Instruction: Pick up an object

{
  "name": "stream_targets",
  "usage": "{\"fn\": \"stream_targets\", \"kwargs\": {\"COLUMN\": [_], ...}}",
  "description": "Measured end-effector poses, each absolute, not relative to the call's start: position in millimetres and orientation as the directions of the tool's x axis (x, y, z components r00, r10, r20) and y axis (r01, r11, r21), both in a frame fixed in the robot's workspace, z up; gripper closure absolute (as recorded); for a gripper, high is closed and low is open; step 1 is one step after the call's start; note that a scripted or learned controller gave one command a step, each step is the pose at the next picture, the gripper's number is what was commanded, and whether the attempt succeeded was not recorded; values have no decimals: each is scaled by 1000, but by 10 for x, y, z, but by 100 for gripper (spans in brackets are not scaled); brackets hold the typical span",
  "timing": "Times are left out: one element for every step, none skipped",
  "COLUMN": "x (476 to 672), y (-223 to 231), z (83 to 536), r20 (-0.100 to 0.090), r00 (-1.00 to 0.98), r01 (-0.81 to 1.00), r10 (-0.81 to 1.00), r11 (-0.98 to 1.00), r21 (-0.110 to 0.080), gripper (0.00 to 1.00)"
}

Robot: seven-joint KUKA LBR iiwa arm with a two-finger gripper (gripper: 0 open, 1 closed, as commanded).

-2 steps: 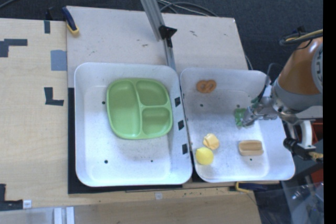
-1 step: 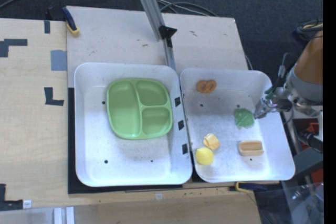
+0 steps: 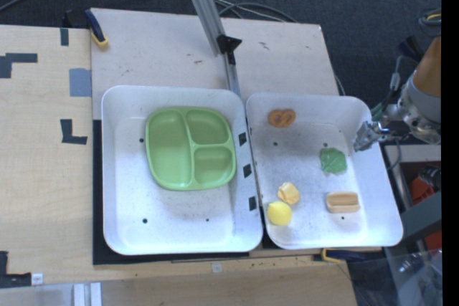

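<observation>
The camera view looks down on a pale wooden bench with grey tape marks at its left side. Next comes the left bin, which holds a green divided plate lying flat, its three compartments facing up. A slanted metal rail runs from the top edge down toward the seam between the bins. The right bin holds five small things: a brown pretzel-like piece near its far wall, a yellow ball touching a crumpled yellow piece near its left side, a green lump toward the right, and a tan hot-dog bun near the front right. The gripper hangs at the right bin's far right rim, just beside the green lump but apart from it, with nothing visibly in its hold; how wide it stands I cannot tell.
</observation>
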State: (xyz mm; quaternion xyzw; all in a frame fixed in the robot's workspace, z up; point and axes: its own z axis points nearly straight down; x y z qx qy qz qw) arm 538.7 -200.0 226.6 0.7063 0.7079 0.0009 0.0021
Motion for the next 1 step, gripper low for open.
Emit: {"fn": "stream_targets", "kwargs": {"x": [5399], "y": [-1999], "z": [2797], "r20": [-2], "r00": [-2], "r01": [1000], "r10": [1000], "r11": [2], "r21": [5], "gripper": [100]}}
